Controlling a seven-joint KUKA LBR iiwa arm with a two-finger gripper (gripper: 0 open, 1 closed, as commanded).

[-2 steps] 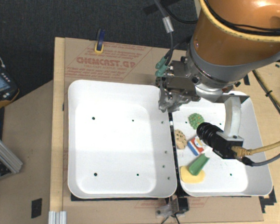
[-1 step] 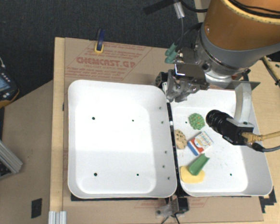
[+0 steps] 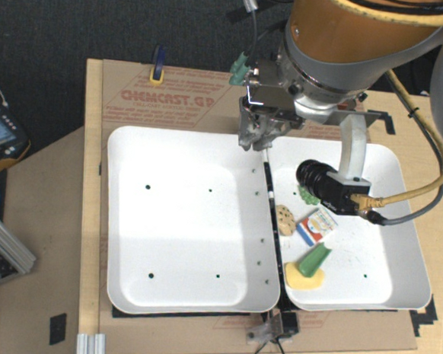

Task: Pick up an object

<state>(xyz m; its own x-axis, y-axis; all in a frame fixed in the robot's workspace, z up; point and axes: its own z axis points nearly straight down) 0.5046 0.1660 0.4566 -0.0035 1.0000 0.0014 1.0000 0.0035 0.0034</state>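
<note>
From my feed, hand (image 3: pixel 253 140) hangs over the far end of the divider btwn both bins; can't tell its state. Objects sit in the right bin (image 3: pixel 384 288) near the divider: tan cookie-like piece (image 3: pixel 285 219), red-white-blue packet (image 3: pixel 314 226), green block (image 3: pixel 314 259) lying on a yellow piece (image 3: pixel 303 278). Left bin (image 3: pixel 128 203) sits beside it on the surface (image 3: pixel 44 197).
</note>
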